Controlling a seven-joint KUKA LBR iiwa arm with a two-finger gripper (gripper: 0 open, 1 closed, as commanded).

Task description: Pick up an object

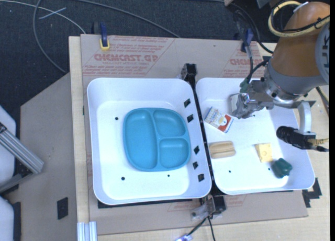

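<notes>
The gripper (242,107) hovers near the right bin's (246,182) left wall, its state unclear. Just beside lies a small packet (219,119): probably light, thin, crinkly; pinch across its short sides.

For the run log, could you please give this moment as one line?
tool over right bin, near small packet | wooden block untouched | blue tray in left bin

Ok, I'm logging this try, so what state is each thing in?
gripper: low in right bin, holding nothing visible
small carton: lying flat beside the gripper
wooden block: lying flat
yellow piece: resting on bin floor
green object: resting near bin corner
blue divided plate: upright in left bin
</notes>
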